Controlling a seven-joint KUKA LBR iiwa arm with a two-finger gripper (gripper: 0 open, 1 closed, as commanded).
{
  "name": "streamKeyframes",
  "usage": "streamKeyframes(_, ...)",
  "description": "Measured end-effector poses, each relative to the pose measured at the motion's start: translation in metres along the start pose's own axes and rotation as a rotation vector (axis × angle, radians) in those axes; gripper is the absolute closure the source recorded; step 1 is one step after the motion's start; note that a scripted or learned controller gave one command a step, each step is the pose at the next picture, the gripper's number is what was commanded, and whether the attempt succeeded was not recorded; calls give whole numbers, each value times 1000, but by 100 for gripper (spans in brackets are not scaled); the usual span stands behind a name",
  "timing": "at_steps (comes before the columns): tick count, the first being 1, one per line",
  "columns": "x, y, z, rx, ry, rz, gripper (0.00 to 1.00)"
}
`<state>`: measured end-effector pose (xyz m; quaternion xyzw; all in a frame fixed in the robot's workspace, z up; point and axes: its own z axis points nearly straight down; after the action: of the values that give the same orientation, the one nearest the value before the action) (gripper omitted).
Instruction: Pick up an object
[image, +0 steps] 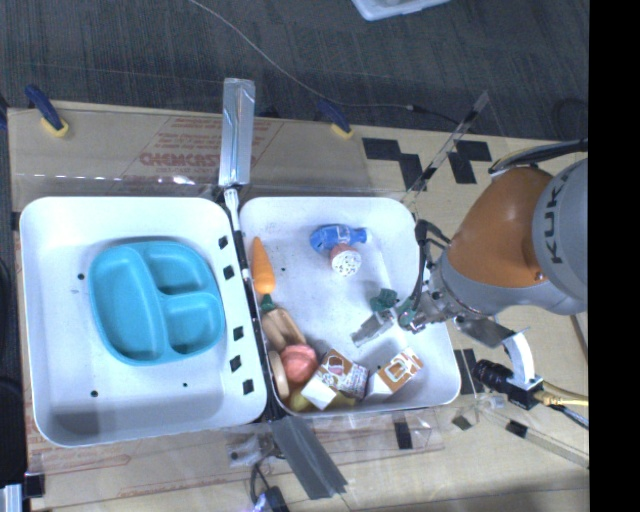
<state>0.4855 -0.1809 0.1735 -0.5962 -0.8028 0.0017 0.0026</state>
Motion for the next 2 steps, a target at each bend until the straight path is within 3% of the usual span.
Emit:
streamKeyframes(1, -18, 67, 10, -4, -1, -79, 0)
streamKeyframes(2, -64, 135, -2, -7, -5, -222, 0)
